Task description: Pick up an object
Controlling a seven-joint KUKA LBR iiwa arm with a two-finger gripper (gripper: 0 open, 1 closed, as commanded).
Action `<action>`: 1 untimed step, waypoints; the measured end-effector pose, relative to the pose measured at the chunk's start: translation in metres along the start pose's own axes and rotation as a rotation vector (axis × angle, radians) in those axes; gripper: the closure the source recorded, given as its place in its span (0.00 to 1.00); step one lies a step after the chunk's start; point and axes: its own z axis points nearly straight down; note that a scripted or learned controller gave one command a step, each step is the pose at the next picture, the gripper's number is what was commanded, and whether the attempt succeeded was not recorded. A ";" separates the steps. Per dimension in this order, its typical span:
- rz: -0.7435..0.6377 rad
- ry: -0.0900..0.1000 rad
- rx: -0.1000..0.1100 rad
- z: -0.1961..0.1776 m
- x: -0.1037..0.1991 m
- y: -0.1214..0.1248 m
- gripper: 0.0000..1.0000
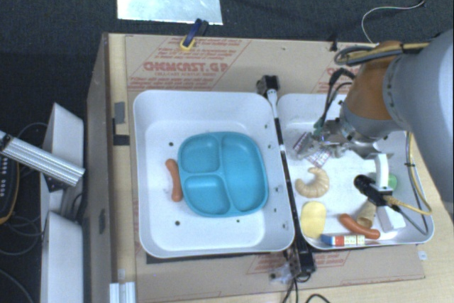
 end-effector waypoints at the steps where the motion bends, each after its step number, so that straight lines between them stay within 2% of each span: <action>1: 0.002 0.000 0.002 0.000 -0.005 -0.037 0.00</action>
